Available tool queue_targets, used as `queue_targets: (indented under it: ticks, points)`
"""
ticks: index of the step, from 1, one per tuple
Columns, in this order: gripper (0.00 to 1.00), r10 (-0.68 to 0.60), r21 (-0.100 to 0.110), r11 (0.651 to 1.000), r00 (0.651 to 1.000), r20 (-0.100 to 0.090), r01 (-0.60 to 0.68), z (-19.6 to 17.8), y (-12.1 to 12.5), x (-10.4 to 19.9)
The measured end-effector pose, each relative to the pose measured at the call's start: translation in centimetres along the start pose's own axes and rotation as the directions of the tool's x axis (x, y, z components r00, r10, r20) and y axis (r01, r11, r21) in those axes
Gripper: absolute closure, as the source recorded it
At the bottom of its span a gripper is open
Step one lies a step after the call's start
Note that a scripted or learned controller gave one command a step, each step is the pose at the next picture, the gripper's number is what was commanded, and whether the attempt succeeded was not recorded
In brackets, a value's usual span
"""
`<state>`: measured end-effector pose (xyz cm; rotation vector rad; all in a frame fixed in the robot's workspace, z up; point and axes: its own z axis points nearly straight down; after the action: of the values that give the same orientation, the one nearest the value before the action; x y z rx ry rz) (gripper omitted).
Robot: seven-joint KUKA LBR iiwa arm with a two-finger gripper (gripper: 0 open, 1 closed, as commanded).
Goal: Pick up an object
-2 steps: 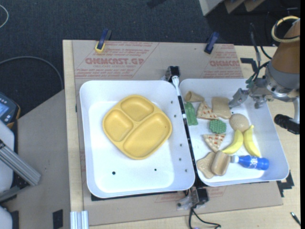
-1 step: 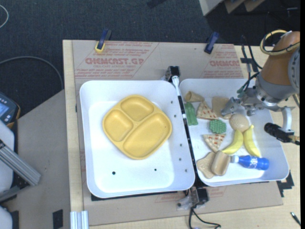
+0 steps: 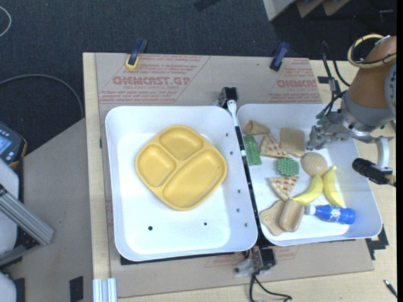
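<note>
**Toy food waiting in the right bin, arm poised at its upper edge**

Over the upper right of the frame, the grey arm reaches in and its gripper (image 3: 313,138) hangs above the top of the right bin (image 3: 368,228); we cannot tell from this slanted view how the jaws stand.

We judge every candidate to be light plastic or foam play food, so weight is no concern, but shape is. The two bananas (image 3: 318,189) are curved and smooth and may roll; we would take one across its middle. The blue bottle (image 3: 334,214), lying on its side at the lower right of the bin, is round and probably slippery, best gripped across its body. The two pizza slices (image 3: 281,185) lie flat and offer thin edges only. The tan round piece (image 3: 313,163), just below the gripper, looks the easiest to close on.

We also count one green round piece (image 3: 287,167), one green strip (image 3: 252,150) and what seem to be four other tan bread-like pieces. The left bin (image 3: 119,187) holds one yellow divided plate (image 3: 181,167). Both bins rest on the worktop (image 3: 94,137).
</note>
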<state>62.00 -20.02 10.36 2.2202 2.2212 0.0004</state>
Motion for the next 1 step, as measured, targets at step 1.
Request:
queue_targets:
  ticks: [1]
  points:
    - [1.00, -0.001, -0.006, 1.000, 1.000, 0.002, 0.001, -4.85, 1.04, -0.02]
